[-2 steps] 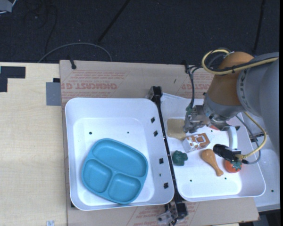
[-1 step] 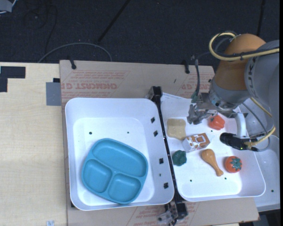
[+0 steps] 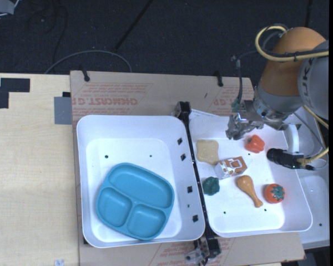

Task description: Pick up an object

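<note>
Nearby, in the right bin, an orange-red toy pepper lies just beside the gripper, whose finger state I cannot tell, with toast, drumstick and tomato further out.

6 toy foods in right bin

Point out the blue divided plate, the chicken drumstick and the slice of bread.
blue divided plate [image 3: 134, 200]: camera view, central ridge.
chicken drumstick [image 3: 245, 184]: camera view, meaty end.
slice of bread [image 3: 207, 151]: camera view, middle.
</note>
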Controlling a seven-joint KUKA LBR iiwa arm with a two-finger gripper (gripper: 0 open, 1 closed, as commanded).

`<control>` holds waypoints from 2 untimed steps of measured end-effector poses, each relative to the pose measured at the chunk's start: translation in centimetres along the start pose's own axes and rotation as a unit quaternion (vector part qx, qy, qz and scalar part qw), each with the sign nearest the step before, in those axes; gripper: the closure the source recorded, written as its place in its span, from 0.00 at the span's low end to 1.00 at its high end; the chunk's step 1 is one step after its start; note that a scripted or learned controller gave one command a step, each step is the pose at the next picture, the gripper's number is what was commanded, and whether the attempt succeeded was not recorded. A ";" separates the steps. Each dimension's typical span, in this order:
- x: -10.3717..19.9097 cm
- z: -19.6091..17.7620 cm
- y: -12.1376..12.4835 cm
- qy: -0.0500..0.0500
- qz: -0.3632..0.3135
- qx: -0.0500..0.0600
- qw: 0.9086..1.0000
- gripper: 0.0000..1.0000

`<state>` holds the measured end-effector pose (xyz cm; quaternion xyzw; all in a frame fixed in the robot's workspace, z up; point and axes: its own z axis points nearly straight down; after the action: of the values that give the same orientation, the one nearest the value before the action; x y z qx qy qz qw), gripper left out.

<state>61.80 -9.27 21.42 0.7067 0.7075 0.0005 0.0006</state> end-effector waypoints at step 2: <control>9.3 -0.5 -4.3 0.001 -0.002 0.004 1.000 1.00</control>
<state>57.53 0.05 21.88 0.7056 0.7086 -0.0012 -0.0029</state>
